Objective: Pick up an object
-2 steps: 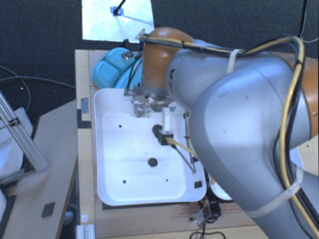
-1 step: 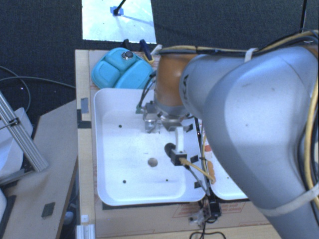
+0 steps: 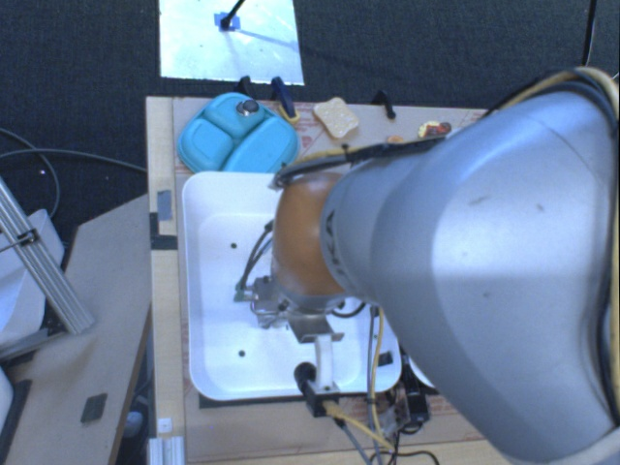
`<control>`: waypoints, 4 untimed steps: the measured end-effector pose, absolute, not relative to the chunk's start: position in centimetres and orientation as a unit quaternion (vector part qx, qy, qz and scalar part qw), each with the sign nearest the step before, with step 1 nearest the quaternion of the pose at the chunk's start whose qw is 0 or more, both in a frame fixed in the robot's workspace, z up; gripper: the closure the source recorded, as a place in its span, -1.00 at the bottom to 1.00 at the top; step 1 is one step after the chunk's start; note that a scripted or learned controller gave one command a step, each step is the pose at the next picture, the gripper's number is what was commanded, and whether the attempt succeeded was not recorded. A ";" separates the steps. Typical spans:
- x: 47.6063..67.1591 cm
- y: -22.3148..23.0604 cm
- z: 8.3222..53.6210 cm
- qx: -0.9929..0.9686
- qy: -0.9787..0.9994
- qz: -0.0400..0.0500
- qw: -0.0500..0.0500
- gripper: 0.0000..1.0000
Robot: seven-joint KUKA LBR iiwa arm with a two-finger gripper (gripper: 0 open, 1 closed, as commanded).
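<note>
five loose bits line the bench's [image 3: 165, 289] far edge, all outside the white bin [image 3: 208, 289]. there's a blue sectioned plate [image 3: 237, 136] just beside the bin's far left corner and a dark blue handle-like thing [image 3: 283, 95] just behind the plate. further right is a tan spongy slab [image 3: 336, 116], then a small black bit [image 3: 385, 105]. last is something small in red and yellow [image 3: 434, 129], right where the arm [image 3: 484, 289] cuts the view off. beyond the bench a pale sheet [image 3: 228, 27] lies on the dark floor, and a metal rail [image 3: 44, 269] slants in at the left.

the arm blankets the bench's right half plus the bin's right side, so whatever lies there is hidden. the bare part of the bin's floor shows two tiny dark dots [image 3: 234, 247], too small to say what they are. so where the object to pick sits, i honestly can't tell.

the arm comes in from the right, with its big grey link filling the lower right. the orange band [image 3: 305, 231] sits over the middle of the bin and the wrist points down. the gripper [image 3: 291, 316] hangs low over the bin's floor, nearer its near edge than its far one. it's seen from above and behind, so i can't tell whether it's spread apart or closed up.
</note>
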State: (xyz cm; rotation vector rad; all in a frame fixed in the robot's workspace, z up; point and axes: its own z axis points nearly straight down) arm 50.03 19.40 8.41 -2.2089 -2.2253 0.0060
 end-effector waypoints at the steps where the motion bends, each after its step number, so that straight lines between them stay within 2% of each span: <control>1: 54.1 13.0 8.5 -0.708 -0.706 -0.002 -0.002 1.00; 2: 59.5 18.8 19.0 -0.704 -0.710 -0.007 -0.003 1.00; 3: 61.1 17.9 7.9 -0.707 -0.707 0.000 0.000 1.00; 4: 53.2 17.8 9.0 -0.707 -0.707 0.002 0.002 1.00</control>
